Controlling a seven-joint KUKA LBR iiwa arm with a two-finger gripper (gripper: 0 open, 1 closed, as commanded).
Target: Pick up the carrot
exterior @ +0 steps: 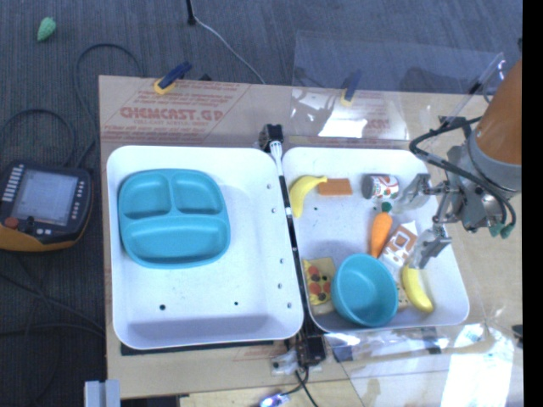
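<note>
The orange carrot (379, 233) with a green tip lies near the middle of the right bin (299, 227), pointing toward the blue bowl (365, 290). My gripper (421, 222) hovers over the bin's right side, just right of the carrot. It is open: one finger (412, 192) points toward the can and the other (427, 250) sits above the small orange-and-white carton (399, 243). Nothing is between the fingers. The carton touches the carrot's right side.
In the right bin are a banana (304, 191), an orange block (334, 187), a small can (382, 185), a second banana (416, 289) and a pizza-slice toy (319, 280). The left bin (136, 312) holds a blue divided plate (173, 216).
</note>
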